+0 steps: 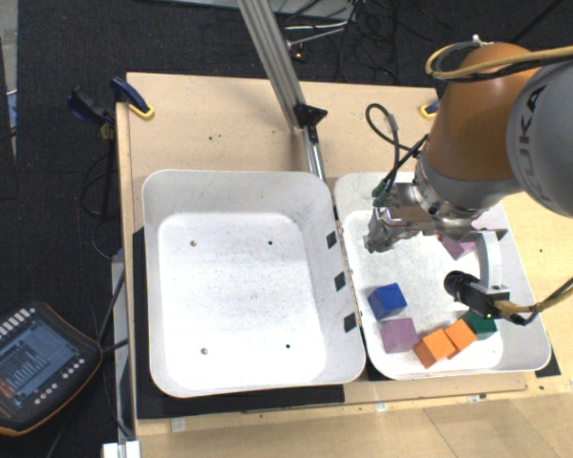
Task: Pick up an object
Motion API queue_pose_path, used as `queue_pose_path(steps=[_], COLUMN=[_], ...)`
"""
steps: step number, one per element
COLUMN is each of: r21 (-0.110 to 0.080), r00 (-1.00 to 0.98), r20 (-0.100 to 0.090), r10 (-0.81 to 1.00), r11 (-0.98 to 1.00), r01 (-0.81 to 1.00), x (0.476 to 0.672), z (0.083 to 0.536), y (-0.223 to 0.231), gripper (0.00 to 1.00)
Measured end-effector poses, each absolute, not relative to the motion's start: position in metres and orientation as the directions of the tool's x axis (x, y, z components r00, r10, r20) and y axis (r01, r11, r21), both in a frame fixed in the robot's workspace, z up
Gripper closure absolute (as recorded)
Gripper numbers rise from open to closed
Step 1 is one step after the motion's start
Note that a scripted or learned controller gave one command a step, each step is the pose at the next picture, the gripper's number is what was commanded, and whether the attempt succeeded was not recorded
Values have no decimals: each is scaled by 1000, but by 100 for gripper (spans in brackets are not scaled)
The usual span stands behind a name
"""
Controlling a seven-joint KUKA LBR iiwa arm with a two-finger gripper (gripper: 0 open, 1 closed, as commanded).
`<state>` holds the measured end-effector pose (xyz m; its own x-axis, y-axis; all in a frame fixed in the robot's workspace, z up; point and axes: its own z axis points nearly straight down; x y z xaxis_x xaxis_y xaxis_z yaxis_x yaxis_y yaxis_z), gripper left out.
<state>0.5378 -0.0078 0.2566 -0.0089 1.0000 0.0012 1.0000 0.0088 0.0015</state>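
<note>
Far left, off the surface: pendant with a lit screen, lying on the dark floor. A blue clamp is on the surface's upper-left corner. The surface is pale wood and carries both bins.

Left bin: white, shallow, speckled floor, with a few small dark dots.

A metal pole slants down from the top edge and ends at the gap between the bins.

Right bin: white, touching the left bin along one side. All task blocks are in here.
- The tool is over the bin's upper-left part, pointing down toward bare floor. Cannot tell whether it's released or clenched.
- The blue cube is below the tool in view, apart from it, near the bin's left wall.
- The purple block is just below the blue cube, close beside it.
- The orange block is right of the purple one, near the bin's lower rim.
- The green block is just up-right of the orange one; looks like they touch.
- The pink block is further up, partly hidden under the arm.

The arm, grey with an orange band, comes in from the right over the bin's upper half.
</note>
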Motion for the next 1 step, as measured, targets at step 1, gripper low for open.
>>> queue_pose_path(steps=[1], r21=[0], r00=[-9], r20=[1], r10=[1000], r11=[9], r01=[1000], x=[549], z=[248], y=[46], gripper=[100])
